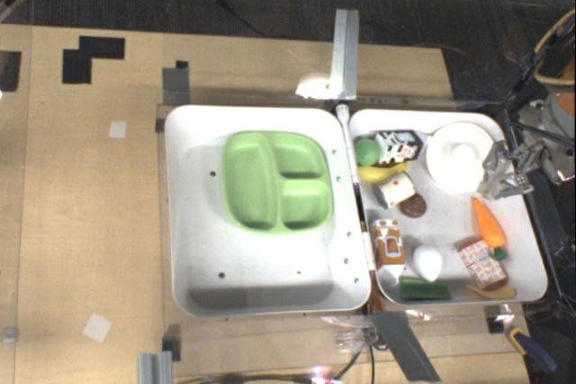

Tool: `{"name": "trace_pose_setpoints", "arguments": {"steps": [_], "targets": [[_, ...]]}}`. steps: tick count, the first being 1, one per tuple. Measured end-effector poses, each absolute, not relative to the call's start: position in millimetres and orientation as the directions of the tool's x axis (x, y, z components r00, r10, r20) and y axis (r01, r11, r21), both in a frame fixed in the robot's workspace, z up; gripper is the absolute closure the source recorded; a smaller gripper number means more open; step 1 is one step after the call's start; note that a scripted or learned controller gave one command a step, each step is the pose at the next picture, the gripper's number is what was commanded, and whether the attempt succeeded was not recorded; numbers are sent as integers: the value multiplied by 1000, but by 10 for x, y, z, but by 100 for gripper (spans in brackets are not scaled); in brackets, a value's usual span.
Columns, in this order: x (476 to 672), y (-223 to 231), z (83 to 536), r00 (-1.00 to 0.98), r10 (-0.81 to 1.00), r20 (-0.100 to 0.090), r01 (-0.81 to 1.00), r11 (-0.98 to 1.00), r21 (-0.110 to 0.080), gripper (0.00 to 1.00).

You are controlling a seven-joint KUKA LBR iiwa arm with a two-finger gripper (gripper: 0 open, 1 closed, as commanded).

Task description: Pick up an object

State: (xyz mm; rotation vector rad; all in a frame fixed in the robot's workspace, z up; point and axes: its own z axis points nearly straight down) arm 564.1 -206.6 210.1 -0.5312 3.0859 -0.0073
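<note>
At the right bin's (540,279) far edge the gripper (508,174) hovers beside the white bowl (459,156) — grip state indiscernible. Carrot (489,225) and small items lie loose below — candidates for picking; nothing is seen held.

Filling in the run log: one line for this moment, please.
gripper: over right bin's right edge, beside white bowl | nothing seen held | carrot, banana in right bin | green tray in left bin

Both bins white: left bin (193,193), right bin (531,261). Divided tray (274,180) light green. White bowl (459,156), orange carrot (488,224), yellow banana (382,174), green ball (365,150), white egg (427,263), dark green block (423,290), brown-white carton (388,243), red-white patterned box (478,262).
</note>
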Motion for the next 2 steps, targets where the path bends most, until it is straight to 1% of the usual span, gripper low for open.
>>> {"name": "trace_pose_setpoints", "arguments": {"steps": [1,2], "targets": [[5644,-2052,2099,-942,-336,-10,-336,942,-5,0],[5433,-2074,1042,-952,-307,-21,-306,952,-15,0]]}}
